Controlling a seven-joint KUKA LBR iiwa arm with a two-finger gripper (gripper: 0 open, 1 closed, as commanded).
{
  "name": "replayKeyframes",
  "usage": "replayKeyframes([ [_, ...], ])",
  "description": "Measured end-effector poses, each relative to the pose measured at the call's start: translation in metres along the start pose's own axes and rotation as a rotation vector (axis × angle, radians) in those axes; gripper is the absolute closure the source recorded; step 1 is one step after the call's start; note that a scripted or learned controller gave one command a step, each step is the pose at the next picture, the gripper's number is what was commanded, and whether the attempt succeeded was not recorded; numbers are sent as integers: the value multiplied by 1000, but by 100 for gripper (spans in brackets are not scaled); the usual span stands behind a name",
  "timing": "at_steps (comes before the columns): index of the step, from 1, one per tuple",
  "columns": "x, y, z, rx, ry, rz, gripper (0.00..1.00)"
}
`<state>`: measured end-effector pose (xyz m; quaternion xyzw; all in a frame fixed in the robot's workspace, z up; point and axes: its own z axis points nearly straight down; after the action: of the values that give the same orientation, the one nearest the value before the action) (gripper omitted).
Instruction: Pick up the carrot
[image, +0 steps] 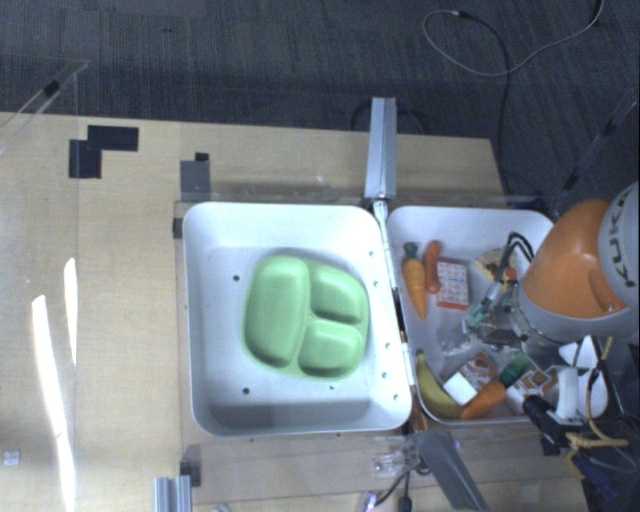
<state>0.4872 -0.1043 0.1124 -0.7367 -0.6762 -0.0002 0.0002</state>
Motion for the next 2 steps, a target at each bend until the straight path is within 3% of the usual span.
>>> replayKeyframes([
  [1, -16, 4, 23, -8, 2, -125, 0],
  [2, -25, 41, -4, -4, -1, -316, 0],
])
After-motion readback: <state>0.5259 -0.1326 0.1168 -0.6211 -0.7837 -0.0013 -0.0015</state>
